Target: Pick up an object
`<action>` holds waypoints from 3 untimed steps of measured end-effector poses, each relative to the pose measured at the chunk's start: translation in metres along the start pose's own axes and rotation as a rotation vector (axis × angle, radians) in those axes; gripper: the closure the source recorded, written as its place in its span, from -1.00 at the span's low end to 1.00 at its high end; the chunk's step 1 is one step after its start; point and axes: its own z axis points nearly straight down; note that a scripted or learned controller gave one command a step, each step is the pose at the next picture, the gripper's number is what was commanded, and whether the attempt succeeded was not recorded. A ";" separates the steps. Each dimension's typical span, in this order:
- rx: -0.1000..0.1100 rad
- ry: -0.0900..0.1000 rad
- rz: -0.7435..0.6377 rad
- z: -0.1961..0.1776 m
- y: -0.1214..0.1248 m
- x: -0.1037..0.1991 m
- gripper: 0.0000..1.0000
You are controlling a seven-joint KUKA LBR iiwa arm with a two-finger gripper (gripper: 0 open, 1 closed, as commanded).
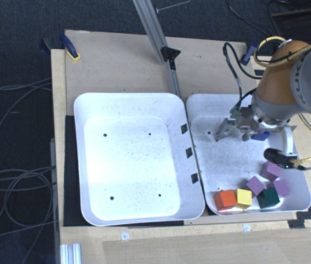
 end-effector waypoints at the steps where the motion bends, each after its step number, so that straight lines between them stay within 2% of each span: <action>1: -0.009 -0.001 0.000 -0.015 0.002 0.000 1.00; 2: -0.016 -0.004 -0.001 -0.080 0.002 -0.001 1.00; 3: -0.014 -0.003 -0.001 -0.125 0.002 -0.004 1.00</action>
